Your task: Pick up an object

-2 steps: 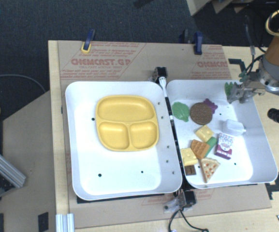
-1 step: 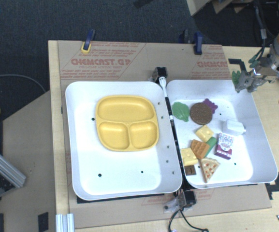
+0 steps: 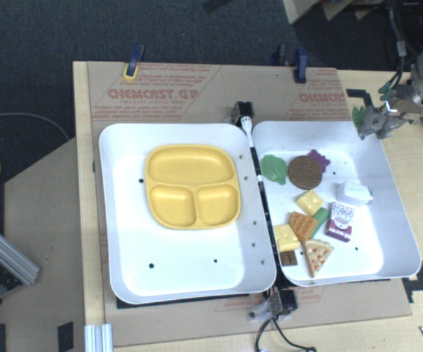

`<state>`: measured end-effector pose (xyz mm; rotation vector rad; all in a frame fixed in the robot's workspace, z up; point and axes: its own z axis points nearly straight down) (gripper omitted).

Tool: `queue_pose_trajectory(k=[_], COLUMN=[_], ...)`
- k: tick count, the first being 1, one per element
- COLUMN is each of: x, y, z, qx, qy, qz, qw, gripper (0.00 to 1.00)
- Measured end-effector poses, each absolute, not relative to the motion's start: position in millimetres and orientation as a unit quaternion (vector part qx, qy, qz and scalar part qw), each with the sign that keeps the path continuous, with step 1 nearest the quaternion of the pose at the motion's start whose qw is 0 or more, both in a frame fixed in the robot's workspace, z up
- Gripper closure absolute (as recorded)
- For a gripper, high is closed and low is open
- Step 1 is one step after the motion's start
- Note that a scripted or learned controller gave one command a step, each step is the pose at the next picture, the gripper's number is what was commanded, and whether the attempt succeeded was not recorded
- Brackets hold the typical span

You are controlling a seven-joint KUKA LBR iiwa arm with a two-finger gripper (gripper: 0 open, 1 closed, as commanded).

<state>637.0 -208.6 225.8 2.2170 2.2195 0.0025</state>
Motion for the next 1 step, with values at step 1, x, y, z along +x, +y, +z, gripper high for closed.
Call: queue_pose_trajectory(k=[1], x=[611.7], y=[-166.8], z=[227.2], qx=[0.706], qy=[0.708], qz=[-0.0003], qw=[-0.002], gripper=[1.0])
